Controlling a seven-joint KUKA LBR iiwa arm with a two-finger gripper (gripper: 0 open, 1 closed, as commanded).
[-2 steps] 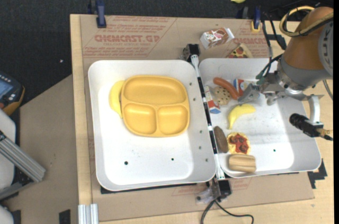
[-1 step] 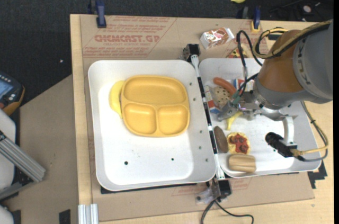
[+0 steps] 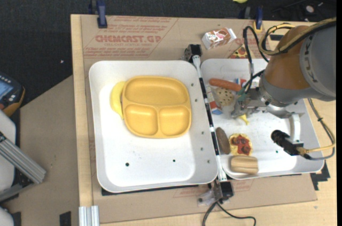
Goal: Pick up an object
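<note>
A: Gripper (image 3: 241, 108) sits low in the right bin (image 3: 278, 163), among small toy foods; whether it's parted or closed I can't tell.

B: Target?

A: Probably the hot dog (image 3: 227, 84), near the bin's upper-left corner. Looks light, smooth, likely slippery plastic; pinch across its narrow middle

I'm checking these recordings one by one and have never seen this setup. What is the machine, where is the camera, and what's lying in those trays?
One camera looks down at a slant on a bench with two white bins. The grey and orange robot arm reaches in from the right; its end effector is low in the right bin, too hidden to show a grip. That bin holds toy food: a hot dog, a pizza slice and a bread roll. The left bin holds a yellow divided plate.
</note>
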